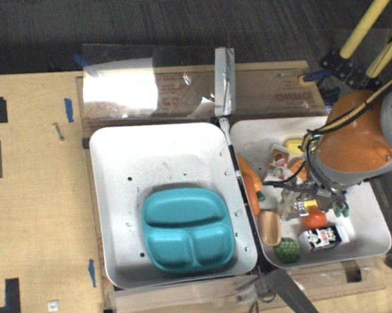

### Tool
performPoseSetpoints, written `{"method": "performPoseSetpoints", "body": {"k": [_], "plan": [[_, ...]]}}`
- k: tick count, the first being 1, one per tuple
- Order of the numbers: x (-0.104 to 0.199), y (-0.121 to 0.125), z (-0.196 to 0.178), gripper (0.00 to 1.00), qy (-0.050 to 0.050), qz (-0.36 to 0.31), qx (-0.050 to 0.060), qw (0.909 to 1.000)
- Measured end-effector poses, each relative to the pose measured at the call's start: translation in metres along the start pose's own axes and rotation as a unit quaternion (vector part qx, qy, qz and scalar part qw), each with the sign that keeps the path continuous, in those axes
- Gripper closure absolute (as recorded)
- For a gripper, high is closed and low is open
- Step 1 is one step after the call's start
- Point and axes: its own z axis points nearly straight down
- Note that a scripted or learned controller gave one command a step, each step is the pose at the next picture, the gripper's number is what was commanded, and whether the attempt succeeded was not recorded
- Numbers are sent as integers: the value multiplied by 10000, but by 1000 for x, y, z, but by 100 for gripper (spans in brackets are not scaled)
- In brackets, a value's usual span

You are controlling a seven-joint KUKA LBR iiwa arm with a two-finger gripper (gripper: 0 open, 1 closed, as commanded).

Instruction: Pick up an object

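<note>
The gripper (305,204) hung low in the right bin (378,230), its grip hidden, so whether it was open or closed could not be told. Just beside it lay a small red block (314,219), probably light, stiff and best pinched across its short sides. Farther off lay a green ball (288,250), likely to roll.

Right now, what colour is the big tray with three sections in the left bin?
Teal blue tray, seen in the camera view.
</note>
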Motion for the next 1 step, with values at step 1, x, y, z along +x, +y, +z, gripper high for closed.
{"method": "performPoseSetpoints", "body": {"k": [1], "plan": [[-1, 49, -151, 100, 10, -1767, -10, 9843]]}}
